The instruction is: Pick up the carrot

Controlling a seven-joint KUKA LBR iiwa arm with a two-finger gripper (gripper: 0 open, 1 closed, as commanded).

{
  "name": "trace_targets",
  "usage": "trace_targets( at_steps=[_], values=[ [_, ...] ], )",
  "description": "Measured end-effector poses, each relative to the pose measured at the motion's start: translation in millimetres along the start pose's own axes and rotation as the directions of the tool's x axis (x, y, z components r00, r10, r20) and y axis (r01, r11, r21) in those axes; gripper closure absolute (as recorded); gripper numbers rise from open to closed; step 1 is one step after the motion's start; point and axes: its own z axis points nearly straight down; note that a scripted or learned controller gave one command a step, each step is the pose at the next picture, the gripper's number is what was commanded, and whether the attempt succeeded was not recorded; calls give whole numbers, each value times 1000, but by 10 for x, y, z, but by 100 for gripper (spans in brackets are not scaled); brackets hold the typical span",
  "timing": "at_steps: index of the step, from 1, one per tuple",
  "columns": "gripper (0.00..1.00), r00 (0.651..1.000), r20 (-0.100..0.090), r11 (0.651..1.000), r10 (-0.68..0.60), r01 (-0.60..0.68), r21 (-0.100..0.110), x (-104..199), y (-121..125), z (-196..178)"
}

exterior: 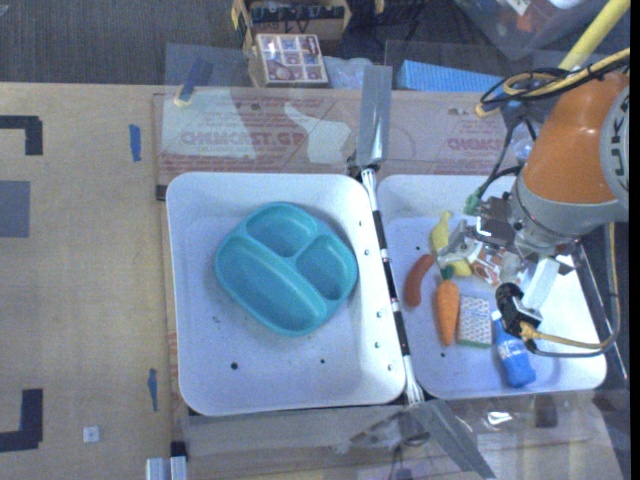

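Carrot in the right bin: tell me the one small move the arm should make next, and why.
Probably shift the tool toward the left bin and lower it over the carrot. The carrot lies flat on the right bin, beside a red sausage and a small packet, while the tool sits above the yellow banana cluster, off the carrot.

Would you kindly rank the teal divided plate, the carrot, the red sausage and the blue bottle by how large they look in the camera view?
1. teal divided plate, by far the largest
2. carrot
3. blue bottle and red sausage: too alike to rank; the bottle is partly hidden by the arm's cable.
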Motion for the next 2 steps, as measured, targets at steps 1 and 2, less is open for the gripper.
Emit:
trace_targets(
  at_steps=[1,2],
  values=[
    [0,952,4,952,-307,307,-14,-264,-181,1068],
    [100,951,1,951,-309,309,-24,-228,-157,943]
  ],
)
